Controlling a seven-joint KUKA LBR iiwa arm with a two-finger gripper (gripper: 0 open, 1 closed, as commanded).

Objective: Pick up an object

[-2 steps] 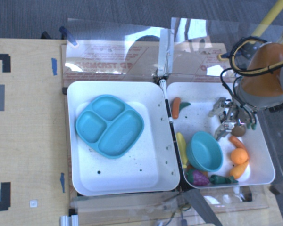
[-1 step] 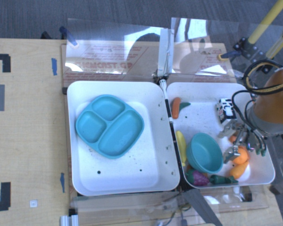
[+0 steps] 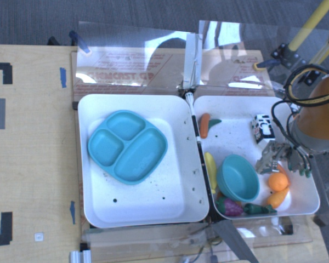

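Status: pick not achieved; nothing is seen between the fingers. Gripper (image 3: 275, 159) is low in the right bin (image 3: 236, 108), just beside the orange fruit (image 3: 278, 181), which lies at 6 o'clock of it; whether the jaws are apart or together cannot be told. Remaining, by judgement: close on an item and lift.

Right bin contents: teal bowl (image 3: 239, 177), carrot (image 3: 204, 124), yellow banana (image 3: 210, 169), black-and-white toy (image 3: 262, 127).

Left bin (image 3: 98, 201): teal divided plate (image 3: 128, 146).

Surroundings: pale wooden bench (image 3: 33, 147); grey floor (image 3: 153, 4) at 12 o'clock.

Bright even light; glare on clear panels (image 3: 170, 48).
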